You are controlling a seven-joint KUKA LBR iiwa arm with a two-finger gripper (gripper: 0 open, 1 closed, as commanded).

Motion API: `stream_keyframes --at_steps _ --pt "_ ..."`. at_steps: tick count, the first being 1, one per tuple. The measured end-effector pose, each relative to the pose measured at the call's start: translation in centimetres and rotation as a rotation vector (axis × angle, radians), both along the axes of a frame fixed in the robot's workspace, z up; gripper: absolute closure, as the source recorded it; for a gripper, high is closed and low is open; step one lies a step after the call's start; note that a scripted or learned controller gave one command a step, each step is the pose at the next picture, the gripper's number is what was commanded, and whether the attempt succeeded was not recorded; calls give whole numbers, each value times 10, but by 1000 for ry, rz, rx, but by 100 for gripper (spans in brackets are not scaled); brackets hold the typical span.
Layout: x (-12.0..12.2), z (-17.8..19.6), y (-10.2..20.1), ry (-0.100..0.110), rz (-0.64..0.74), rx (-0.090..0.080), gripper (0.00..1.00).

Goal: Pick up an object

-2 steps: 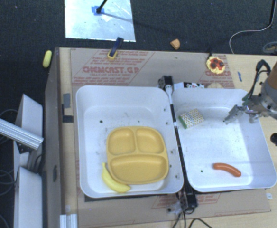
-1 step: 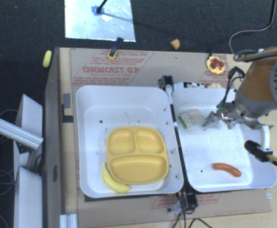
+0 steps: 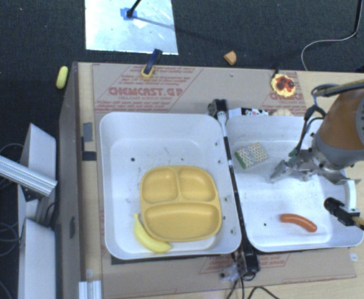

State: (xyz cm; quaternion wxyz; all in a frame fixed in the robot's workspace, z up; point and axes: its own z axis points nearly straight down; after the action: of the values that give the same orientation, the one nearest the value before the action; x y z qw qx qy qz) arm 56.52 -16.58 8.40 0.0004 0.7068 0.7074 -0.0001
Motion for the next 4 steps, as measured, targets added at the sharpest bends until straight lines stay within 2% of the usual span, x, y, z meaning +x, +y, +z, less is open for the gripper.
stream_keyframes --at_steps 1,2,3,4 --pt "-79 0 -26 0 -1 0 0" --pt "-37 89 11 -4 3 0 0" --pt "-5 14 57 1 2 1 0" --pt "-29 0 16 0 0 0 0"
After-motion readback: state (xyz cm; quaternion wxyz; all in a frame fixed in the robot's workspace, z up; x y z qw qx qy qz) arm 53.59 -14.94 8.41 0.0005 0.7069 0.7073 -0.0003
